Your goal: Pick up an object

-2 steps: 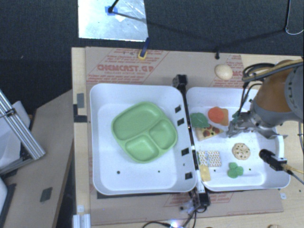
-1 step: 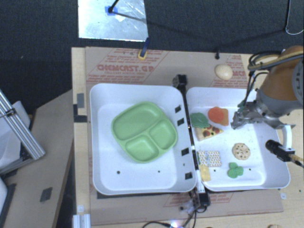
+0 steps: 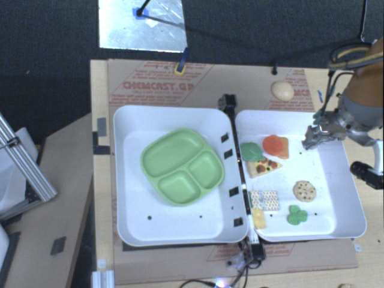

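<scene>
The right bin [image 3: 336,185] holds several toy foods: an orange-red piece [image 3: 276,146], a green leafy piece [image 3: 251,151], a pizza slice [image 3: 264,166], a cookie [image 3: 304,191], a checked cracker [image 3: 264,200], a yellow piece [image 3: 258,219] and a small green broccoli [image 3: 296,215]. My gripper [image 3: 312,138] hangs over the bin's upper right part, to the right of the orange-red piece. I see nothing between its fingers.
The left bin [image 3: 129,221] holds a green divided plate [image 3: 182,165]. A beige egg-shaped object [image 3: 282,90] lies on the cardboard behind the right bin. A black clamp bar [image 3: 237,161] runs between the bins. A metal sheet [image 3: 142,17] lies at the back.
</scene>
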Tool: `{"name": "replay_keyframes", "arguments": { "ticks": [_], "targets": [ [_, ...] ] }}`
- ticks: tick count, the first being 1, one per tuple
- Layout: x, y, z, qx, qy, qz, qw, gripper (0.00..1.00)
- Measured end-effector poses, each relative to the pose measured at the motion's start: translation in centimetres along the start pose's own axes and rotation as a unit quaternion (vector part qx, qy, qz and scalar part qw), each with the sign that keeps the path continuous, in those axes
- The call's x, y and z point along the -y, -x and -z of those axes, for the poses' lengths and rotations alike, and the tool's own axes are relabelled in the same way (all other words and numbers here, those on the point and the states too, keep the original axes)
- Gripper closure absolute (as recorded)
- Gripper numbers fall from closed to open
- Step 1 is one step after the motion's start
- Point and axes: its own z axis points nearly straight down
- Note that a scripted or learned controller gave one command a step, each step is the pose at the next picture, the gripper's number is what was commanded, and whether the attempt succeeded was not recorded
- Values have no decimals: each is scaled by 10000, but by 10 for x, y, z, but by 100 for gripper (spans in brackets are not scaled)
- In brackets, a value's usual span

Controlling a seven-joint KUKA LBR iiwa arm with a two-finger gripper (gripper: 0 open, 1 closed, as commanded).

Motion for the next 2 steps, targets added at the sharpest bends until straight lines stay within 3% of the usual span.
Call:
{"name": "replay_keyframes", "arguments": {
  "ticks": [1,2],
  "targets": [
    [-1,0,19,-8,-23,0,10000,100],
    [12,-51,28,-22,-40,20,10000,100]
  ]
}}
